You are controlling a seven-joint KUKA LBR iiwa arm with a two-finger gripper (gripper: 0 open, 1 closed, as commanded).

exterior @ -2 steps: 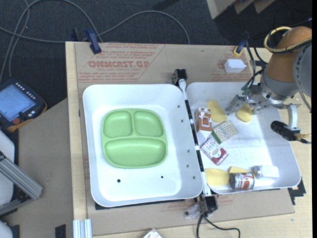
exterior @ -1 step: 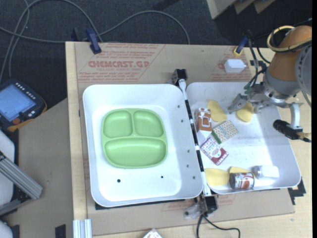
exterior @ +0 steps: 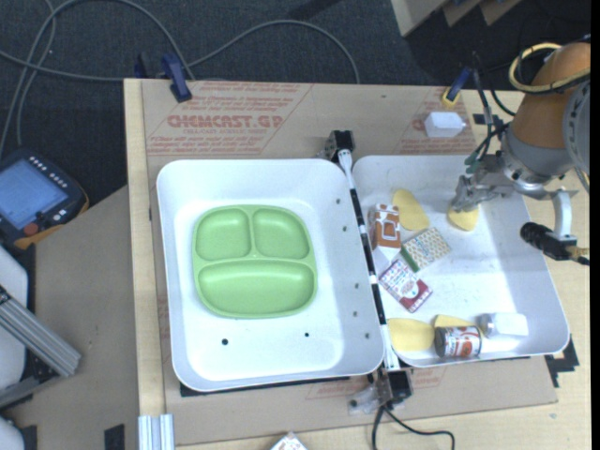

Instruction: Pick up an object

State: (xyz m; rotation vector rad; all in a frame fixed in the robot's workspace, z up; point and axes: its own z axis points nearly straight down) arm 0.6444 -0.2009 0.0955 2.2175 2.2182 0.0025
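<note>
Well to the left of the pincer [exterior: 469,193], you have a green divided plate [exterior: 253,261] lying flat in the left white bin [exterior: 178,186]. Just behind the pincer, a small white block [exterior: 444,123] sits on the brown board [exterior: 234,120] near a blue clamp [exterior: 457,87], and a second blue clamp [exterior: 174,75] grips the board's far-left corner. Farther left still, off the board, a handheld screen unit [exterior: 33,200] lies near looping grey cables [exterior: 94,7].

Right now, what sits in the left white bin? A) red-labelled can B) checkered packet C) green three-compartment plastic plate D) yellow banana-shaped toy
C: the green three-compartment plastic plate lies in the left white bin; the can, yellow pieces and packets are all in the right white bin.
</note>
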